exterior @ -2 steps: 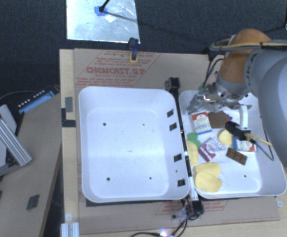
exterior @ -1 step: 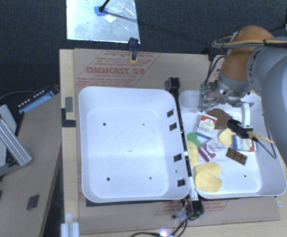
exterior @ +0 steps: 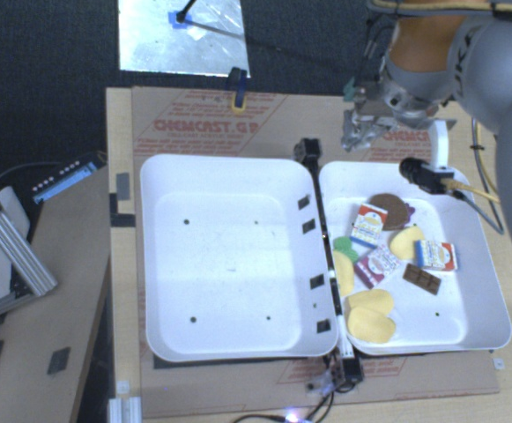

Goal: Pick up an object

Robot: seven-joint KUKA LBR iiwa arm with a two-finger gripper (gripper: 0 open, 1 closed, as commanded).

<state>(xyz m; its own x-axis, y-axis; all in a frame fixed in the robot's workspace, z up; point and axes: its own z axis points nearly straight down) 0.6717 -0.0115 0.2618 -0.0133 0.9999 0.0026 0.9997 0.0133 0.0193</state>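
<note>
My claw (exterior: 358, 139): in the upper right of the frame, over the cardboard sheet (exterior: 203, 122), just above the top rim of the right bin (exterior: 489, 320); it is blurred there and I cannot tell if it is open or closed
My arm (exterior: 467, 33): the top edge and the right edge of the frame cut it off
Objects to pick: all lie in the right bin, lower in the frame than my claw and apart from it
Partly hidden: the brown round piece (exterior: 393, 207) is covered on its left side by the small box (exterior: 368, 226)
Hard to make out: the green piece (exterior: 345, 246) is small and I cannot tell what it is; the purple packet (exterior: 377, 263) touches the pale yellow strip (exterior: 344, 277)
Near the edges: the strip and the green piece lie along the left wall; the yellow discs (exterior: 371, 315) sit in the lower left corner of this bin
More free: the yellow oval (exterior: 405, 242), the blue packet (exterior: 435, 256) and the chocolate bar (exterior: 421, 279) are near the middle
Open room: bare white floor in the lower right of the right bin; the left bin (exterior: 229, 245) shows a wide white floor
</note>
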